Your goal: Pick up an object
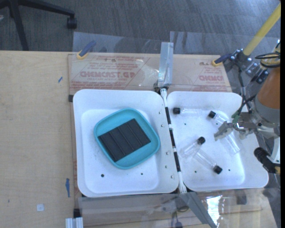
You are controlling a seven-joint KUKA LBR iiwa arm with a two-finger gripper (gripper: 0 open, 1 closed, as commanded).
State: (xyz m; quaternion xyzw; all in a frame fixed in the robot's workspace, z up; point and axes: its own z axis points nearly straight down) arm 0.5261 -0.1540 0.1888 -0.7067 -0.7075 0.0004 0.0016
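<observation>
Tool (224, 131), fingers spread, hovers near right bin's (187, 178) far edge among clear vials (193, 147).

A robotics lab or test bench is suggested. Two shallow white bins (84, 147) are set side by side on a wooden bench (31, 133), backed by clear plastic sheeting (120, 71) labelled CHEMCAST GP and held by clamps (85, 50). Grey carpet (133, 18) and an office chair base (40, 13) are seen along the top of the frame.
</observation>
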